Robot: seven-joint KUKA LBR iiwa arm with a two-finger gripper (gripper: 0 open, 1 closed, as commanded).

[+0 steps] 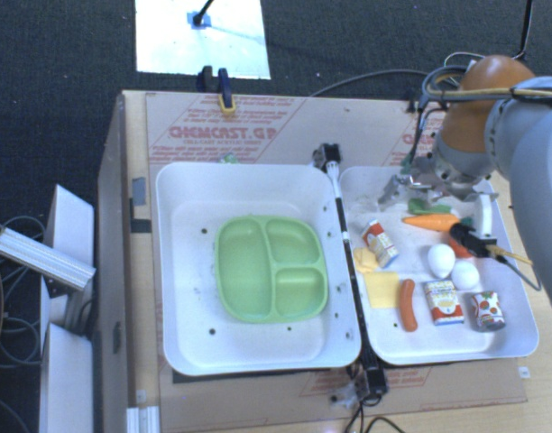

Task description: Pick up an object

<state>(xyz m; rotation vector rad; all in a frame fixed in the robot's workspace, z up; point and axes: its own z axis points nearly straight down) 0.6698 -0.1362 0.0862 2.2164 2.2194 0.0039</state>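
**Hand low over the far corner of the right bin**

The hand (404, 186) hangs at the far, inner corner of the right bin (519, 327), with nothing seen in its grip; whether it is open or closed cannot be told from this angle. The things to pick all lie on the near side of it. The carrot (431, 223) is closest, just below the hand. A little nearer the camera stands a small red and white can (380, 244), tilted. Beyond that come a cheese slice (381, 290), a sausage (408, 305), two eggs (441, 260) close together, a small carton (445, 301) and a second can (486, 310), all well apart from the hand.

Away from the arm, past the divider, the left bin (181, 332) holds a green divided plate (271, 269).

Both bins sit on a table (258, 124) covered by a pale sheet with red lettering. A blue and yellow clamp (225, 88) grips its far edge. The floor (59, 61) around it is dark carpet, with a white square sheet (168, 34) lying beyond the table.
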